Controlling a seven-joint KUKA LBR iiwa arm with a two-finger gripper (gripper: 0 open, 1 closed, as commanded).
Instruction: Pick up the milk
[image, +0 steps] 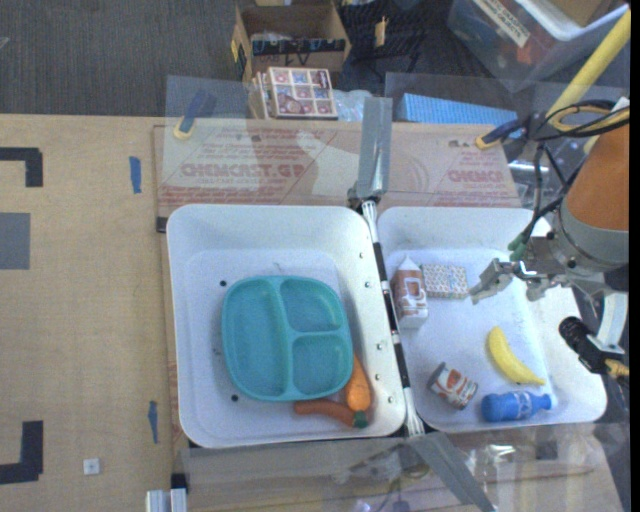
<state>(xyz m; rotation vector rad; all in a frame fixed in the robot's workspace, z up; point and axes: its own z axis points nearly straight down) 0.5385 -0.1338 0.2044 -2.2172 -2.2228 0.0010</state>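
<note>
The milk (409, 293) is a small brown and white carton standing by the left wall of the right bin (590, 400). My gripper (512, 281) hovers over the same bin's upper right part, well to the right of the carton. Its fingers (488, 281) are spread open with nothing between them. A patterned box lies between the gripper and the milk.
The patterned box (445, 281) rests right beside the milk. A banana (514, 358), a small can (453, 386) and a blue bottle (515, 405) lie in the right bin's front half. The left bin (190, 240) holds a teal divided plate (286, 337) and a carrot (325, 409).
</note>
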